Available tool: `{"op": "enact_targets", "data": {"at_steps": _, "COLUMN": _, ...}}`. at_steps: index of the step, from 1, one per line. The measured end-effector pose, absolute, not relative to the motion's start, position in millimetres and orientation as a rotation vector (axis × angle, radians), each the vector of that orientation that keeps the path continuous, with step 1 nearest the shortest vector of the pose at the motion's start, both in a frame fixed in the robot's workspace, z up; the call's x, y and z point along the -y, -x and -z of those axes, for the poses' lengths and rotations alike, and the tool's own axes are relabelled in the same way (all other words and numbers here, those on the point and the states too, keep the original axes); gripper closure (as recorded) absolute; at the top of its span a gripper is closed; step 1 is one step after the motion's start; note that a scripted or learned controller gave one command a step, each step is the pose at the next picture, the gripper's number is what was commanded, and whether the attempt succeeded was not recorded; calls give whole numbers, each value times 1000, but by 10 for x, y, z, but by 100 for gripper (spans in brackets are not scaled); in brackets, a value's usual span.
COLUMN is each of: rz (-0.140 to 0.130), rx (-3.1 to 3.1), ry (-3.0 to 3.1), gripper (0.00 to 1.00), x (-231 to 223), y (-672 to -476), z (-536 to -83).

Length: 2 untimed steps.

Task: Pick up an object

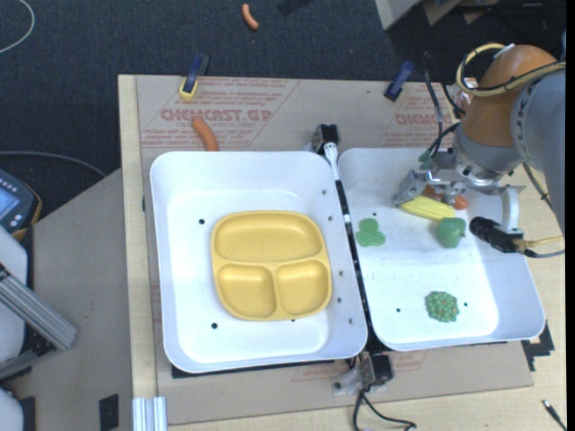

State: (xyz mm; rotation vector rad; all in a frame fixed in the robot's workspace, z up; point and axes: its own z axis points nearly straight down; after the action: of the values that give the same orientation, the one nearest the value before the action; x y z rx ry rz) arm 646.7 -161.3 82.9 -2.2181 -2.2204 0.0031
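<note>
Yellow corn (429, 208) in right bin (512, 317), far side, long axis left-right, just near of gripper (433, 181). Jaw state: cannot tell, nothing visibly held. Short drop toward near side needed, probably.

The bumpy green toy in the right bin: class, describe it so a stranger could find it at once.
Start at the right bin. Go to its near half, towards the front edge, where the bumpy green toy lies alone. Unlike the two smoother green pieces farther back, its surface is knobbly, like broccoli.
</note>
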Motion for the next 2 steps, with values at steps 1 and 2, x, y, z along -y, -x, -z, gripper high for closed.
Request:
{"op": "enact_targets", "data": {"at_steps": 1, "rz": 0, "rx": 2223, "ry": 2221, "gripper": 100, "x": 1614, "y": -6476, "z": -960}}
{"op": "enact_targets", "data": {"at_steps": 2, "rz": 5, "rx": 2226, "ry": 2224, "gripper": 100, "x": 1555, "y": -6458, "z": -1419}}
